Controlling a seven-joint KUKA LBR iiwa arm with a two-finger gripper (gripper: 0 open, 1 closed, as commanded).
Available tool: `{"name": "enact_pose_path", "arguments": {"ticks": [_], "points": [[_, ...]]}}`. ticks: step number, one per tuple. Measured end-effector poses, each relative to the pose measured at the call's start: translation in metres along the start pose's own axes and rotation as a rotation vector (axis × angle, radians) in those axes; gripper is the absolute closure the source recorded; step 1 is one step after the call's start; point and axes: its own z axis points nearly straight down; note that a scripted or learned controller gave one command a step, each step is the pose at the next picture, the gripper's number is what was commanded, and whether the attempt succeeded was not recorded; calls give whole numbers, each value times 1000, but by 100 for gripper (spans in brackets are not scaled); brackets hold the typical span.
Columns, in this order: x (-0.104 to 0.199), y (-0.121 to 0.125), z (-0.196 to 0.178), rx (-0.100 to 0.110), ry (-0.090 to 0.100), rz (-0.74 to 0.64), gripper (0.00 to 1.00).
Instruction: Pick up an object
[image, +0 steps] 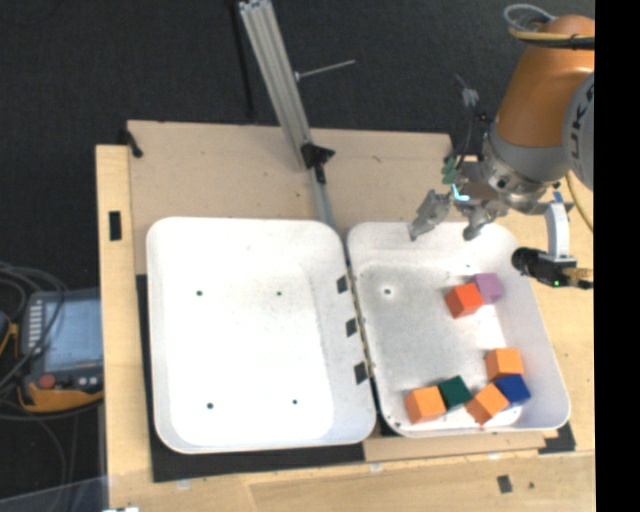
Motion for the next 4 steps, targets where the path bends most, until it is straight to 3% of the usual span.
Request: {"name": "enact_pose_path", "arguments": {"ticks": [1, 4], "points": [[0, 1, -3, -5, -1, -1, 0], [-12, 1, 152, -1, -4, 9, 0]]}}
